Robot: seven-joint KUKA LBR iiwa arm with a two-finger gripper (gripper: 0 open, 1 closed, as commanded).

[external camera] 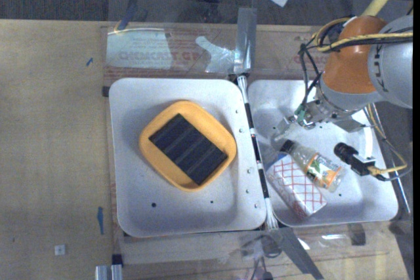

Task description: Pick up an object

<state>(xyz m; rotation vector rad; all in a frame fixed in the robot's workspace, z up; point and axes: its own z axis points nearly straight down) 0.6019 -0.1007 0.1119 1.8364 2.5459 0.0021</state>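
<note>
One clear bottle (pixel 314 164) just beside the pincer (pixel 286 130)

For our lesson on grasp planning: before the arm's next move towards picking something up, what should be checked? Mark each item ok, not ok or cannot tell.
1. Pickable things in reach: a bottle and a checkered packet lie in the right bin: ok.
2. End effector is over the right bin, close to the bottle's capped end: ok.
3. Bottle is clear of its neighbour: it lies against the packet: not ok.
4. End effector is open for a grasp: cannot tell.
5. Yellow tray sits apart in the left bin, away from the arm: ok.
</note>
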